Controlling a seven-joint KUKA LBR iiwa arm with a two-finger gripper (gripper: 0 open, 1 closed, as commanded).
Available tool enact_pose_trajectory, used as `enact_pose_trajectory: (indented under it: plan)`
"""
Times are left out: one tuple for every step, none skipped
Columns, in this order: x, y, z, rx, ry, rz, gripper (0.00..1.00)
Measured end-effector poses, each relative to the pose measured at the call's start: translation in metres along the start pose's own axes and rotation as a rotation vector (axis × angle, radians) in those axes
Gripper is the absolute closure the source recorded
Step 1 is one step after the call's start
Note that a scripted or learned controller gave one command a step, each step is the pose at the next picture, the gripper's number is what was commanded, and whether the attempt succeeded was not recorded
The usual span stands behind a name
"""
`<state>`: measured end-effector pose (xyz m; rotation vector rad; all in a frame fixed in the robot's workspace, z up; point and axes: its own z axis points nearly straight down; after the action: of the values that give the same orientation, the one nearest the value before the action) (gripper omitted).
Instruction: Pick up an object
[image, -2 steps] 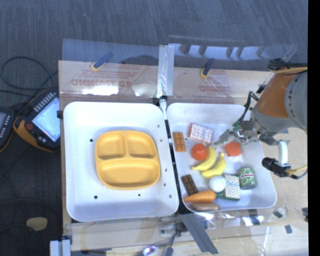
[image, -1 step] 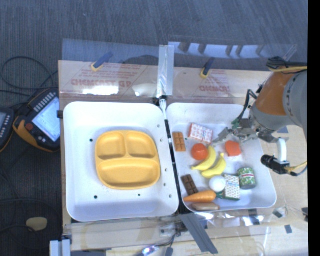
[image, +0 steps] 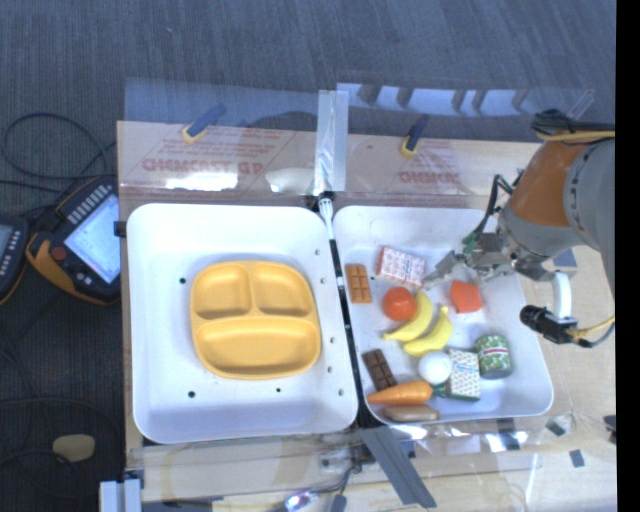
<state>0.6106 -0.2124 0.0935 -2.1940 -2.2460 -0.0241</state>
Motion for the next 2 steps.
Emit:
enact_pose_trajectory:
  plan:
    - [0.0005,-0.0031,0.0,-0.005,-0.005,-0.043,0.0]
    - [-0.0004,-0.0075,0.0001,-0.008,-0.008,-0.121,0.0]
